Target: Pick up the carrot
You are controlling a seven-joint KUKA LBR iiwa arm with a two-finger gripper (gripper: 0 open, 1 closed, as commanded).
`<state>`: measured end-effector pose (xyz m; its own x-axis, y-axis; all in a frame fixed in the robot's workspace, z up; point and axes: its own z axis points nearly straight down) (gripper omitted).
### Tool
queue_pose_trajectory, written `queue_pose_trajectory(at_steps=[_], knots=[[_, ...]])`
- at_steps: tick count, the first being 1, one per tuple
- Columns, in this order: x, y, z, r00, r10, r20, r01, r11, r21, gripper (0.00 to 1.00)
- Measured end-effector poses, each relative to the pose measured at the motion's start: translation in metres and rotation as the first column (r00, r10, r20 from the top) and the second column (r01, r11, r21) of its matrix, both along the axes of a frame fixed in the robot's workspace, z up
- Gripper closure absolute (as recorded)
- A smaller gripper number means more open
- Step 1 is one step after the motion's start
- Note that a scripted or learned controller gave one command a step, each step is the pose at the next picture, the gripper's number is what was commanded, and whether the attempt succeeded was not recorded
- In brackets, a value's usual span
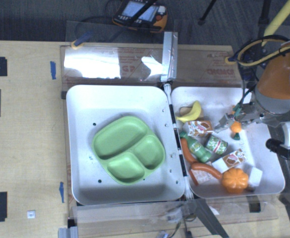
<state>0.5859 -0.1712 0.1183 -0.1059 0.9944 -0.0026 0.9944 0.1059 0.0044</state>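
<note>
Reaching in from the right, the arm (276, 81) hangs over the right bin (268, 182), its gripper (232, 119) low above the bin's upper middle. Whether the tool is wide, narrow or closed on anything cannot be told from this slant. A small orange piece (236, 128) sits right at the tip; it may be a toy or part of the tool.

The carrot (187, 150) lies at the bin's left wall, long and orange, running down from near the banana (190, 112). A green bottle (200, 151) rests against its right side, and a red sausage (206, 171) curves just below. The gripper is well apart from it, up and to the right, so the pick looks not yet begun.

Crowding is probably the trouble: wall on one side and bottle on the other leave little room beside the carrot. The pumpkin (235, 180) sits near the bottom, out of the way. The left bin (80, 108) holds a green tray (129, 148).
</note>
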Motion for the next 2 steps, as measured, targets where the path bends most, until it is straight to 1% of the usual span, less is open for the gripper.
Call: queue_pose_trajectory(at_steps=[1,2], knots=[[0.031,-0.03,-0.031,1.0,0.018,0.002,-0.018,1.0,0.007,0.0],[0.08,-0.039,-0.03,0.978,0.209,-0.029,-0.208,0.978,0.032,0.0]])
